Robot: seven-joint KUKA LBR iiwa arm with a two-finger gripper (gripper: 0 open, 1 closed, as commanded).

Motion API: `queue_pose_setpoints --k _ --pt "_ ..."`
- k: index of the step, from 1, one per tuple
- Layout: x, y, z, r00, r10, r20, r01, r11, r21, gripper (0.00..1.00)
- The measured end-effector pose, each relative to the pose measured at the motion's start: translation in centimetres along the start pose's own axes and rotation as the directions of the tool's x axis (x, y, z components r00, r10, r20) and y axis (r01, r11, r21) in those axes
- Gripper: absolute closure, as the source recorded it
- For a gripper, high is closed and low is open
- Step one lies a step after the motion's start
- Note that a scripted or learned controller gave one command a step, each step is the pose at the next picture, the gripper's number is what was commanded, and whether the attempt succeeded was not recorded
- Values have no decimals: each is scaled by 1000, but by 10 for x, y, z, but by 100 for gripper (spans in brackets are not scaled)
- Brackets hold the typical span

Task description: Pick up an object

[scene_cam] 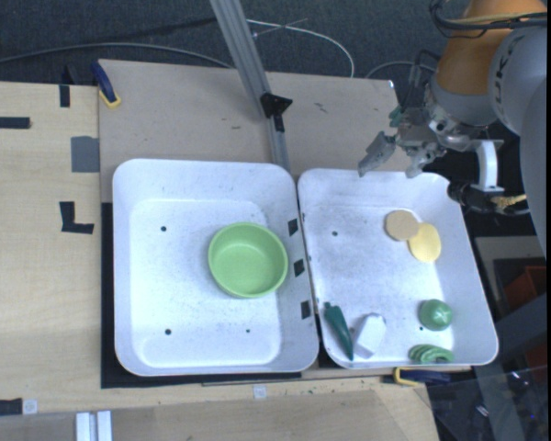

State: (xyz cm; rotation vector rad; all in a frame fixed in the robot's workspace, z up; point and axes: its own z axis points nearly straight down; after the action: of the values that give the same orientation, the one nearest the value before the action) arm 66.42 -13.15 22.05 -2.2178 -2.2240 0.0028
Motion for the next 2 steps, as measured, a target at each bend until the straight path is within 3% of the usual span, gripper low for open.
queue_pose_setpoints --k 1,2 --pt "0 0 0 1000 0 0 0 1000 0 0" --pt "1 -3 44 1000 1 0 -1 1000 4 0"
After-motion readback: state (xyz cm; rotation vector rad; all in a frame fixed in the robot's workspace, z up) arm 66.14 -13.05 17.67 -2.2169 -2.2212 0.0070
